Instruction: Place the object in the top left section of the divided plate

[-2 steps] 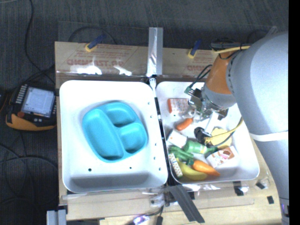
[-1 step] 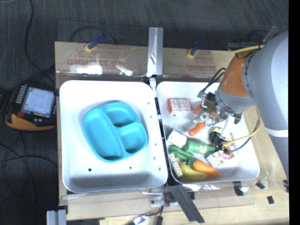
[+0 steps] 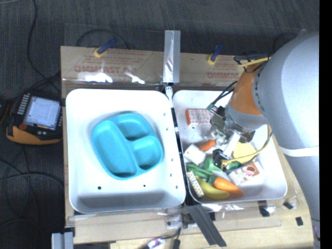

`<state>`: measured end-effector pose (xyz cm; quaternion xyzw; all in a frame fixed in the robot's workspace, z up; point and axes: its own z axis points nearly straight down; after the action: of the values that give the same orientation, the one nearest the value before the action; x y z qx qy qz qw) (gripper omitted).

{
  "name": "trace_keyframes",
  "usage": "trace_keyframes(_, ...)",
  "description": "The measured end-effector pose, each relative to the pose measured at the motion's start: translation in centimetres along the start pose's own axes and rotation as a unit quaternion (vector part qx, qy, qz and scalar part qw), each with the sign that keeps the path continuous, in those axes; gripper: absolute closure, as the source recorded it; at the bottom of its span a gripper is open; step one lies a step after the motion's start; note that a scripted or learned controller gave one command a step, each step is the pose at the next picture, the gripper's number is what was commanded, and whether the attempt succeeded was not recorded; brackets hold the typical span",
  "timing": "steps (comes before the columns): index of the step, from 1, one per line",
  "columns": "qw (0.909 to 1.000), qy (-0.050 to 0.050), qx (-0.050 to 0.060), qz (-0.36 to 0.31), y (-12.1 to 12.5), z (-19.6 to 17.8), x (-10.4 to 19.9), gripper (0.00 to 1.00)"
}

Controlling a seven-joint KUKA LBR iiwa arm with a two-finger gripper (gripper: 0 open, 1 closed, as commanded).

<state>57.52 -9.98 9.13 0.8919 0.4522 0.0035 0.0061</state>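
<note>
The blue divided plate (image 3: pixel 127 143) lies in the left bin (image 3: pixel 83 191), with one long section and two smaller ones, all bare. My gripper (image 3: pixel 219 139) is down in the right bin (image 3: pixel 275 185), among a pile of toy food. Just below and left of it lie a small orange piece (image 3: pixel 207 145) and a white block (image 3: pixel 192 153). A yellow flat piece (image 3: pixel 244 150) sits to its right. Nothing shows between the gripper's tips from this angle.
A red-and-white packet (image 3: pixel 195 117) lies at the back of the right bin. Toward the front are a green toy (image 3: pixel 206 168), a banana (image 3: pixel 210 190), a carrot (image 3: pixel 226 184) and a white carton with red print (image 3: pixel 247 173). The arm's grey body (image 3: pixel 295 97) covers the bin's right side.
</note>
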Motion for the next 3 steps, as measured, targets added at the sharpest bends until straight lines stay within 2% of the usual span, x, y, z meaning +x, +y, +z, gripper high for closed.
trace_keyframes(1,0.999,-0.005,0.014,-0.041,3.8,0.1,2.8,1.0)
trace_keyframes(2,0.997,0.002,0.0,0.077,0.5,0.0,-1.8,1.0)
trace_keyframes(3,0.9835,0.004,-0.002,0.181,-5.2,-0.2,-7.3,1.0)
